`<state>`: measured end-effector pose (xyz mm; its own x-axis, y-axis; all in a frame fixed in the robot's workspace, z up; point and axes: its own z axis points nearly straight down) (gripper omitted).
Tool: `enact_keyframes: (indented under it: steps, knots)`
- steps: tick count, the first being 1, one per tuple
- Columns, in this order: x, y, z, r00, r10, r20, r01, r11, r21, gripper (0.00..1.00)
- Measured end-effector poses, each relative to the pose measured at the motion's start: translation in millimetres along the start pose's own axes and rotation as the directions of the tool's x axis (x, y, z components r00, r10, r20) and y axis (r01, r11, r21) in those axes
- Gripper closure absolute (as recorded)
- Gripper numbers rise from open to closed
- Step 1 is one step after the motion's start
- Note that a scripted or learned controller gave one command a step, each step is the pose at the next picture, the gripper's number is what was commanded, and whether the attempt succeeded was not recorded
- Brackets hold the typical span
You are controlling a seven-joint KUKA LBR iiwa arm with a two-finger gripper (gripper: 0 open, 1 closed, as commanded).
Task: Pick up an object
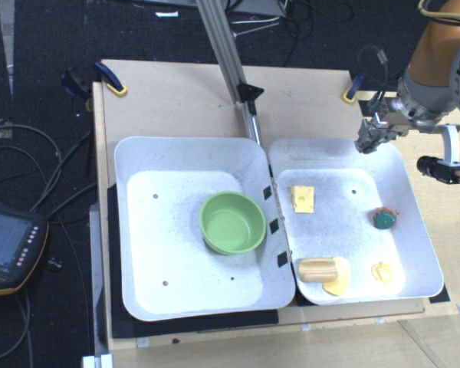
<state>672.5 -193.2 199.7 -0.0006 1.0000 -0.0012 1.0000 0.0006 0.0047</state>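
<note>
The right bin (414, 205) holds a yellow cheese-like slab (303, 199), a teal and red ball-shaped toy (384, 218), a tan bread roll (317, 270) beside a yellow slice (338, 285), and a small yellow toy (381, 271). In the left bin (138, 205) sits a green bowl (232, 222). My gripper (367, 143) hangs over the right bin's far right rim, well away from every object. Nothing shows between its dark tips.
A slanted metal pole (224, 44) crosses the back of the bench toward the gap between the bins. Clamps (110, 79) (353, 89) sit at the board's far corners. A tablet (8, 250) lies off the bench to the left.
</note>
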Motion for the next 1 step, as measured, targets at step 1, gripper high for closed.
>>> enact_keyframes:
  steps: [1]
  knots:
    - [1.4,0.8,-42.7,1.0,0.0,0.0,0.0,1.0,0.0,1.0]
